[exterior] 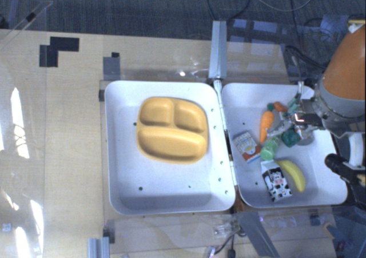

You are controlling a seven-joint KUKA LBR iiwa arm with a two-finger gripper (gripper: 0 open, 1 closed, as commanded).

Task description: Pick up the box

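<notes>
Pincer [287,127] low over right bin [320,197], near carrot [266,124]; grip state unclear.

No print on the box [245,145] or carton [276,182] is legible.

The box [246,145] is a small, flat carton lying face up on the floor of the right bin [320,197], near that bin's left wall and about midway between its far and near edges. Its top face is printed in light blue and white with a red patch along one edge. It sits turned at a slant to the bin's walls, one corner pointing toward the near edge.
</notes>
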